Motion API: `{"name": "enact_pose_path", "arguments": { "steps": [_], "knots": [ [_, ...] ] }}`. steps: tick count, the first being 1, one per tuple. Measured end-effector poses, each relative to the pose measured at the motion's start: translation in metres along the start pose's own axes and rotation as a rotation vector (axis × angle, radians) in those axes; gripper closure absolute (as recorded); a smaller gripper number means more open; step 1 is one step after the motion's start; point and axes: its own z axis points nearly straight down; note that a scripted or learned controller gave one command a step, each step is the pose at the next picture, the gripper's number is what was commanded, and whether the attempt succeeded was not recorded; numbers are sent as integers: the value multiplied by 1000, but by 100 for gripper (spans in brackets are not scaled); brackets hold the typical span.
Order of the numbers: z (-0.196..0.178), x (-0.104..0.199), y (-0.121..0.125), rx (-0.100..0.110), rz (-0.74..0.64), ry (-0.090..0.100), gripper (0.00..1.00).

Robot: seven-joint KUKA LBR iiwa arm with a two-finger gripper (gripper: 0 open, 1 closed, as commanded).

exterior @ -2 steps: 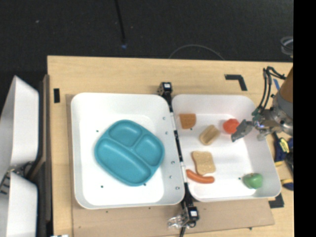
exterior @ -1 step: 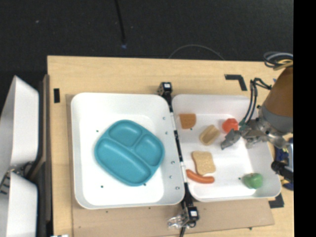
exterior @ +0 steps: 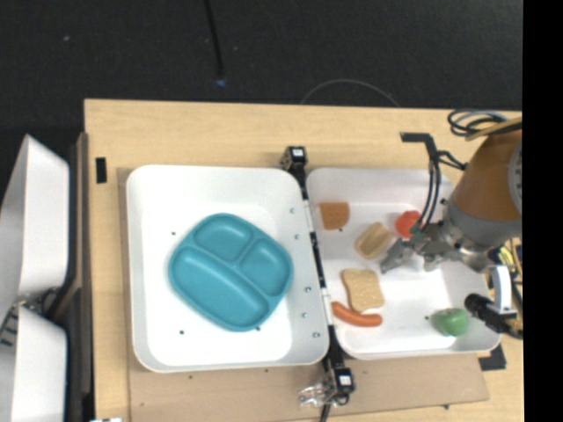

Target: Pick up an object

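Observation:
The right bin [exterior: 396, 345] holds several play-food pieces: a brown square [exterior: 333, 215], a tan bread roll [exterior: 372, 239], a red round piece [exterior: 406, 224], a toast slice [exterior: 362, 289], a hot dog [exterior: 356, 316] and a green piece [exterior: 452, 322]. My gripper [exterior: 398, 258] hangs low over the middle of this bin, reaching in from the right. Its fingers stand apart just right of the tan roll and below the red piece, with nothing between them.
The left bin [exterior: 154, 332] holds a blue divided plate [exterior: 230, 271]. Clamps [exterior: 294, 157] sit at the seam between the bins at back and front. Black cables [exterior: 433, 178] loop behind the arm. The wooden bench [exterior: 106, 139] frames both bins.

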Motion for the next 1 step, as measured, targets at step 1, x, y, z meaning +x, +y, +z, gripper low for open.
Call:
{"name": "enact_pose_path", "arguments": {
  "steps": [1],
  "knots": [
    [-13,-1,1,-6,4,-1,100]
  ]
}}
